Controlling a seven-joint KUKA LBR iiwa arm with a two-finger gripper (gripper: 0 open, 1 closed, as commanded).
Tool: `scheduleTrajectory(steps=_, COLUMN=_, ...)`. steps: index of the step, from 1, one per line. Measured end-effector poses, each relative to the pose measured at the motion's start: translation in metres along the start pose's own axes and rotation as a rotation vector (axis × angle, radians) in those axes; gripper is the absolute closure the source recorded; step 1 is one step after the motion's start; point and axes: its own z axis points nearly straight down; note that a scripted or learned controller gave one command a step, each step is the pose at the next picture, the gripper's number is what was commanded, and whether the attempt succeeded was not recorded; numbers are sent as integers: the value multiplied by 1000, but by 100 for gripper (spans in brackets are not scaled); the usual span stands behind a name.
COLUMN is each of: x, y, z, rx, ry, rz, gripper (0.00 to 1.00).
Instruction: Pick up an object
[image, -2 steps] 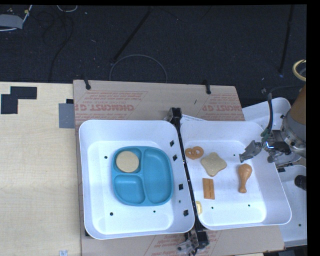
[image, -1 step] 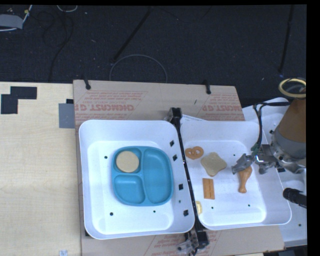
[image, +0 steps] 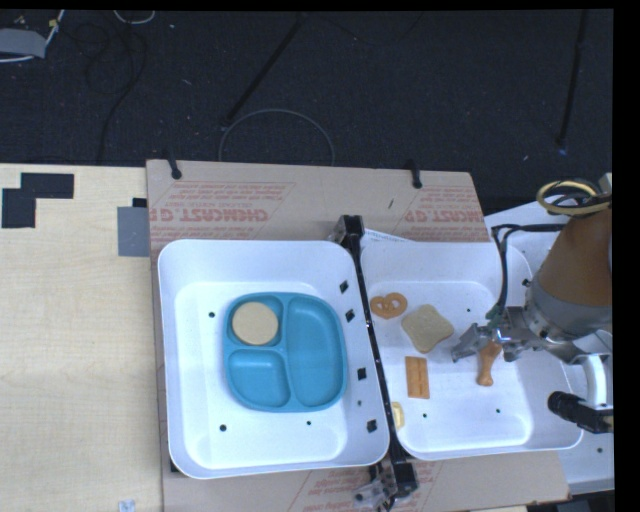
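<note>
My gripper (image: 487, 347) is low in the right bin (image: 470, 440), near its right wall. It is open, with one grey finger (image: 464, 349) on the left and the other on the right of the upper end of a small orange-brown stick (image: 485, 372). The stick lies on the bin floor and points toward the front. To the left of the gripper lie a tan bread slice (image: 427, 327), a pretzel (image: 388, 305) and an orange rectangular cracker (image: 417, 377). A small yellow piece (image: 397, 413) sits against the bin's left wall.
The left bin (image: 190, 420) holds a blue divided plate (image: 305, 355) with a round tan cookie (image: 254, 323) in its back-left compartment. A black divider (image: 362, 330) runs between the bins. The arm's grey body (image: 575, 290) hangs over the right bin's right rim.
</note>
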Motion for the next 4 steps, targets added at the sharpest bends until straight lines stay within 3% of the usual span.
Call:
scheduleTrajectory(steps=1, x=1, y=0, z=41, rx=-4, ry=-2, rz=1, gripper=0)
scheduleTrajectory(steps=2, x=0, y=1, z=28, rx=-6, ry=-2, rz=5, gripper=100)
scheduleTrajectory(steps=4, x=7, y=-3, z=-85, rx=-10, ry=-4, rz=-1, gripper=100)
